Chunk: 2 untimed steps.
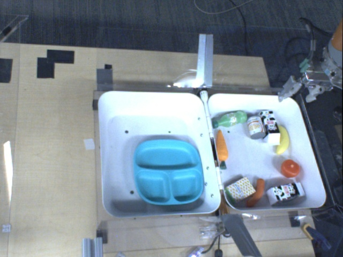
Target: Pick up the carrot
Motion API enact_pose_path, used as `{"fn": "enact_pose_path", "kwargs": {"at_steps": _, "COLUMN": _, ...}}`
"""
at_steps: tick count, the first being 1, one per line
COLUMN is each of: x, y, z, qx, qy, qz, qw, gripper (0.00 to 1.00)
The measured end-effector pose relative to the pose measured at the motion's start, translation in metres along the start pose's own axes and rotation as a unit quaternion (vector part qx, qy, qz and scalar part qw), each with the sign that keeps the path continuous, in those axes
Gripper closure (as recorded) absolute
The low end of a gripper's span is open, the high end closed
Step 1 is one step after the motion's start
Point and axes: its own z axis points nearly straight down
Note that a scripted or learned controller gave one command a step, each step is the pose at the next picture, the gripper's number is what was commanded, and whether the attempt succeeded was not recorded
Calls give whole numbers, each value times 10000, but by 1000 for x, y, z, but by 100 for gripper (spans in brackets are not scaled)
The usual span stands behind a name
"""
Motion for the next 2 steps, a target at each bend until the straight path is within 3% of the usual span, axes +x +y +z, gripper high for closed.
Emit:
{"fn": "enact_pose_path", "kwargs": {"at_steps": 1, "x": 1, "y": 2, "z": -13, "qx": -31, "qy": -12, "qz": -37, "qw": 10000, "gripper": 100}}
{"fn": "enact_pose_path", "kwargs": {"at_steps": 2, "x": 2, "y": 4, "z": -25, "qx": -62, "qy": -27, "qz": -78, "qw": 9999, "gripper": 100}}
